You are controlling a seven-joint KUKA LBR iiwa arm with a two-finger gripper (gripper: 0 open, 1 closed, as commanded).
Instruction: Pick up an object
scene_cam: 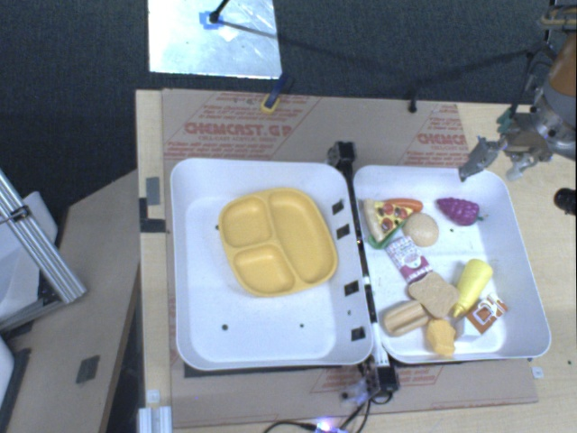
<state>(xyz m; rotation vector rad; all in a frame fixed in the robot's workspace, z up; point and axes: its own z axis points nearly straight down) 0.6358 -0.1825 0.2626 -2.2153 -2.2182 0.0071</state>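
The gripper [499, 158] hangs at the upper right of the camera view, above the far right corner of the right bin [526, 269], with its two fingers spread apart: one fingertip [472, 165] points down toward the bin's far rim, the other sits to the right near the bin's outer corner. Nothing lies between the fingers, and they touch none of the toys; the tool is released and carries nothing. The things to pick all lie in the right bin. Nearest the gripper is a purple bunch of grapes [458, 210], near the bin's far wall and just below the left fingertip in the picture, though apart from it. To the left of the grapes lies a pizza slice [390, 215], with a round cream-coloured ball [421, 231] just beside it and a small packet with a dark red label [407, 261] below that. Lower in the bin a slice of toast [434, 293] lies touching a bread roll [403, 317], and a yellow piece [441, 336] sits just below them near the front wall. A yellow squeeze bottle [472, 286] lies tilted to the right of the toast, its tip by an orange and white card [487, 314]. The left bin [194, 242] bears a yellow three-compartment plate [278, 241], well apart from the gripper.
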